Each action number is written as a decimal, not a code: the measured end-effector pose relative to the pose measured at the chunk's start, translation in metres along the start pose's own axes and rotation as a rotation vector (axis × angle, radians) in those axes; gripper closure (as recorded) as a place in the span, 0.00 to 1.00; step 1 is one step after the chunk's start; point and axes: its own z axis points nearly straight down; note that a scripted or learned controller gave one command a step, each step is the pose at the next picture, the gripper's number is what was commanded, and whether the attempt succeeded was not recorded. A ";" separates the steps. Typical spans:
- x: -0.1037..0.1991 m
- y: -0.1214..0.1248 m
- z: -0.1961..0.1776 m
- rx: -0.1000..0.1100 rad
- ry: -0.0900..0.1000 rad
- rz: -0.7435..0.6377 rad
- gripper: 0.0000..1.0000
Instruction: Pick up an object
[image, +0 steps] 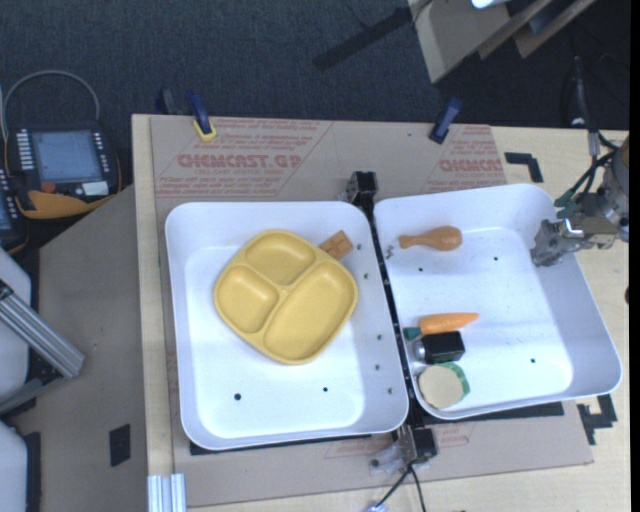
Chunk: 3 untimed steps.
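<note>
Two white bins side by side on a cardboard sheet (300, 150) printed "CHEMCAST GP" in red, twice; left bin (200, 380) with a yellow divided plate (285, 297) and a small brown block (336, 244) peeking out at its top right edge. Right bin (580, 350) with a tan drumstick-shaped toy (432, 239) near the top, then an orange carrot (448, 322), a black block (442, 347) and a round beige-and-green piece (443, 385) bunched along the left wall. Gripper (552, 243) over that bin's right rim, well apart from all of them, nothing in it, can't tell how far open.
</note>
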 end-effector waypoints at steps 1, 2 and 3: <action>0.048 -0.001 0.015 0.010 0.006 -0.005 1.00; 0.100 0.005 0.010 0.006 0.005 -0.006 1.00; 0.161 0.016 0.023 0.010 0.006 -0.006 1.00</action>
